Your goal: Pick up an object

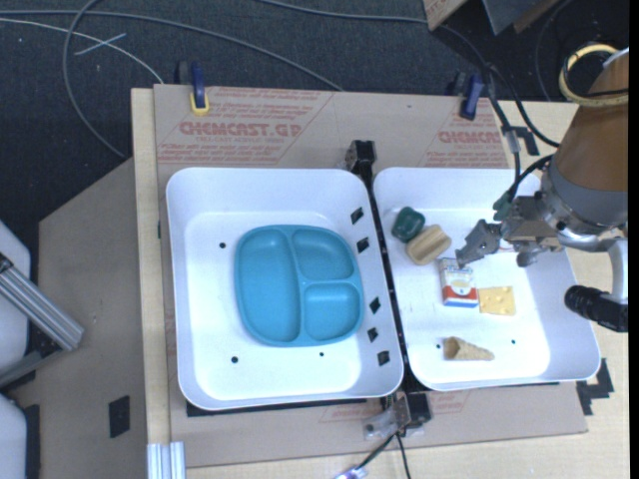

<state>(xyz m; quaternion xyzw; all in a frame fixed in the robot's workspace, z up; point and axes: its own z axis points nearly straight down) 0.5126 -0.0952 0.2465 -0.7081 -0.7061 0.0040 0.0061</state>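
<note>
The grey two-finger gripper (469, 252) hangs right of centre above the small red-and-white carton (459, 289), likely lining up. I can't tell its grip state

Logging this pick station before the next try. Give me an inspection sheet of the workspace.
Surface: two white bins, left bin and right bin, on a board.
Job's things: right bin holds green piece, tan roll, red-white carton, yellow cheese slice, cone.
Clutter: blue divided plate in left bin.
Grippers: gripper low above the carton, holding nothing seen.
Cables: grey loops on dark floor; black leads at the arm.
Surroundings: blue clamps, cardboard box at top.
</note>
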